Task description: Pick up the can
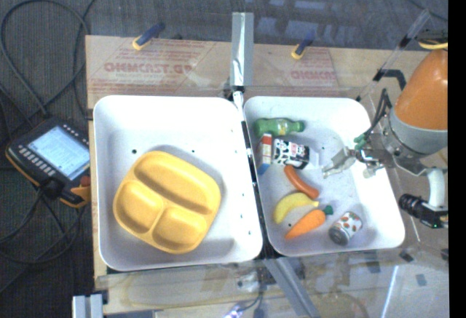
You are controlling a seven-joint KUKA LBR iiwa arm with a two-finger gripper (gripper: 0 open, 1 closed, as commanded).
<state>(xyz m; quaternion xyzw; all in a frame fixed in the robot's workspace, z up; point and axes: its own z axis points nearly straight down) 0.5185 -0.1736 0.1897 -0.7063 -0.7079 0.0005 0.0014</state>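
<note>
My gripper [348,161] hovers, fingers spread and holding nothing, right of frame centre; the small silver cylindrical can [345,227] lies below it, lower right.

Even, diffuse overhead light is washing the two shallow white plastic bins [175,109] pale, the yellow divided tray [167,200] is casting a soft shadow, and fine detail is looking slightly soft

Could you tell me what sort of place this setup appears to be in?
Probably a robotics lab: a teach pendant with loose cables lies on the carpet beside the bench, and two white bins hold a yellow tray and toy food like a carrot near the can.
</note>
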